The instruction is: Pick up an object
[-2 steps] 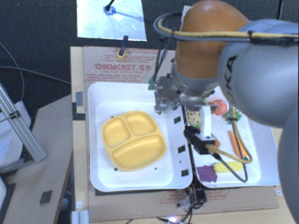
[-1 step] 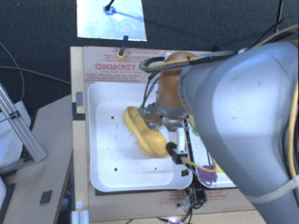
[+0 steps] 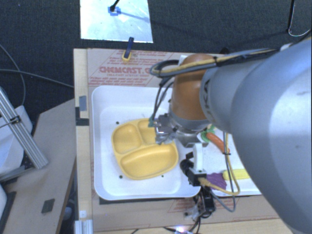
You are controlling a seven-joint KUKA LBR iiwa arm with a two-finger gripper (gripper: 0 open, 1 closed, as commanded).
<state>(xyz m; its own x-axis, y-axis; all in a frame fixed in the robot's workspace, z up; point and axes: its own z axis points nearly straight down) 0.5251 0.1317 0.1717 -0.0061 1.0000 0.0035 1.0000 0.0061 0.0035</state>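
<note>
Below, smooth yellow three-compartment plastic plate (image 3: 144, 151) in glossy white bin (image 3: 105, 130); fingers' state hidden, cannot tell

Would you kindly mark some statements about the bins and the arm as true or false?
1. The yellow plastic divided plate lies in the left white bin. True.
2. The yellow divided plate has been tipped up on its edge. False: it lies flat on the bin floor.
3. An orange carrot-shaped toy lies in the right bin, close under the arm. True.
4. The purple toy sits at the far end of the left bin. False: it is at the near edge of the right bin.
5. The arm's orange band hangs above the bins. True.
</note>
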